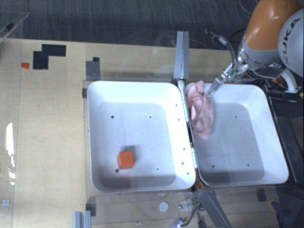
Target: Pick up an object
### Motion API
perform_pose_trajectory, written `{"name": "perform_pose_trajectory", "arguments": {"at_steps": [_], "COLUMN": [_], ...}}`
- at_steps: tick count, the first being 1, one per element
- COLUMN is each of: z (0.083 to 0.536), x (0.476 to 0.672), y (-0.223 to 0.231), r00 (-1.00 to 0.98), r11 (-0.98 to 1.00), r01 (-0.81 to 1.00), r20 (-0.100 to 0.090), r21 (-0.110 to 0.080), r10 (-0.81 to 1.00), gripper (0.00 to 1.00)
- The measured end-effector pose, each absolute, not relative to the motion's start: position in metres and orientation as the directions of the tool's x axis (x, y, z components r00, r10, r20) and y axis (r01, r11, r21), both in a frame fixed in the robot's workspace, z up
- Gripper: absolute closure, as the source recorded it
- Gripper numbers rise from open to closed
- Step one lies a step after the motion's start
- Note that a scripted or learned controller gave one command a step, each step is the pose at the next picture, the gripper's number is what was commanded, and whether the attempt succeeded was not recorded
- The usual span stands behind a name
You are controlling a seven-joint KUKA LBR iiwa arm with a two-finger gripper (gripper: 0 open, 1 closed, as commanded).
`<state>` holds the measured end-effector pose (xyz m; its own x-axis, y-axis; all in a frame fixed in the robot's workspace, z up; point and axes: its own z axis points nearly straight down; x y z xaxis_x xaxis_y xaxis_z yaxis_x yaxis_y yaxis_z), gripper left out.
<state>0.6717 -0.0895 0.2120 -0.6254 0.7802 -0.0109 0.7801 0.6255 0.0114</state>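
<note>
Pink cloth [201, 111] hanging off the gripper [207, 93] along the left wall of the right bin [266, 127].

So the cloth is bunched up and draped down the inner edge of the right bin, right beside the metal divider [181, 56] between the two bins, and its top end sits at the tip of the gripper. Looks like the fingers are pinched on the top of the cloth, though they're tiny and blurry from up here, so I wouldn't swear to it. The arm [270, 23] comes in from the upper right with its orange band over the bin's far corner. Left bin [99, 127] just has a small orange block [126, 160] near its front, well apart from the cloth. Black patches [47, 55] are stuck on the bench [42, 141] at the far left.
</note>
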Motion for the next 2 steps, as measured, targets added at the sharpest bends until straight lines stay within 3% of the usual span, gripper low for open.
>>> {"name": "perform_pose_trajectory", "arguments": {"at_steps": [1, 2], "z": [0.188, 0.094], "x": [0.655, 0.654], "y": [-0.074, -0.091], "r00": [-0.782, -0.789], "r11": [0.782, 0.789], "r01": [0.623, 0.615], "r20": [-0.009, -0.012], "r21": [0.007, 0.01], "r10": [0.624, 0.615], "gripper": [0.0, 0.0]}}
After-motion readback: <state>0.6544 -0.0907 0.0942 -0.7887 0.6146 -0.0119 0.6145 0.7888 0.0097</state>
